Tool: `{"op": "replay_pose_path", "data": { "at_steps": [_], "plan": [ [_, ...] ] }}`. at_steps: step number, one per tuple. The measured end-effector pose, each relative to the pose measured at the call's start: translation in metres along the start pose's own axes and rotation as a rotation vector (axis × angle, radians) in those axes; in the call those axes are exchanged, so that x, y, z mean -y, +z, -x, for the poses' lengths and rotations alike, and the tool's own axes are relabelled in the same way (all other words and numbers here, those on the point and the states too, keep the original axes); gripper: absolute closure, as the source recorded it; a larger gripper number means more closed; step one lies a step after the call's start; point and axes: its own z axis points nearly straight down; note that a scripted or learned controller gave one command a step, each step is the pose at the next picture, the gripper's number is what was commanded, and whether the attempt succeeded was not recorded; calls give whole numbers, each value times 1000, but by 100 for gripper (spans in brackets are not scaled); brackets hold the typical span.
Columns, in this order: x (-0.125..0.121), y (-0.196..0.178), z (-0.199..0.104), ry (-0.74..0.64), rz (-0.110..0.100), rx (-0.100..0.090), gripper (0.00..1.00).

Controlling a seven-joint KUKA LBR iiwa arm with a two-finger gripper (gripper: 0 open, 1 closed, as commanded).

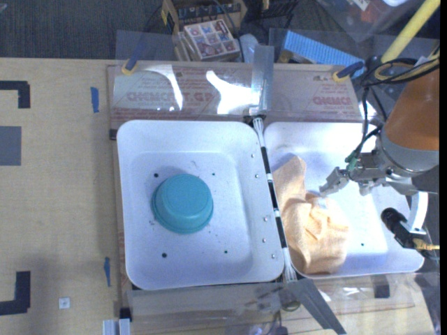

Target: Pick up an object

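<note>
Currently end effector (pixel 328 187) is hovering, touching orange cloth (pixel 311 222) just below-left; finger state cannot be told; teal bowl (pixel 183 202) is sitting far left.

Arm (pixel 418 117): grey casing, broad orange band.
Cables: black, looping beside the wrist.
Gripper (pixel 335 182): slim grey metal; a small, possibly green part behind.

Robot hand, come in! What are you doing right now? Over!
Hand low in right bin, fingertips at orange cloth. Nothing visibly lifted. Teal bowl sits upside down in left bin, untouched.
</note>
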Motion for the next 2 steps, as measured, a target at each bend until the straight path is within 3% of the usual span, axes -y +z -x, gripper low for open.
{"op": "replay_pose_path", "data": {
  "at_steps": [1, 2],
  "plan": [
    [-1, 96, -5, -90, 15, 1, 0],
    [13, 96, -13, -178, 18, 6, 0]
  ]
}}
